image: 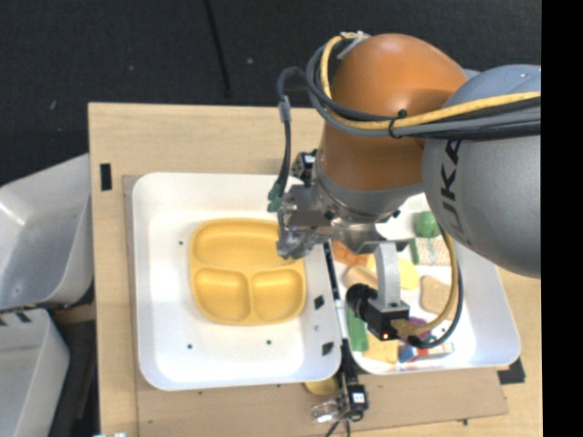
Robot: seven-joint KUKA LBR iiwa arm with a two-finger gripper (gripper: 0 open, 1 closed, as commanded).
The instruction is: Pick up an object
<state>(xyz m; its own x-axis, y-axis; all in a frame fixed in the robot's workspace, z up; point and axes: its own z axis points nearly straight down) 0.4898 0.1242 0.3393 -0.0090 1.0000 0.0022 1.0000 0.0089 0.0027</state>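
Note:
A yellow three-compartment plate [244, 269] lies in the left white bin [164, 335]. My gripper [293, 232] hangs at the plate's upper right corner, close to the divide between the two bins. The big orange and grey wrist above hides most of it. The right bin [487, 330] holds several small things, partly hidden under the arm: a green block [425, 223], a yellow piece [412, 251], a tan bread-like piece [434, 291], an orange piece [357, 255] and a green item [358, 337].
A small multicoloured item [426, 354] lies by the right bin's front edge. The bins rest on a wooden bench [182, 135]. Pale grey equipment [41, 235] stands off the bench at the left.

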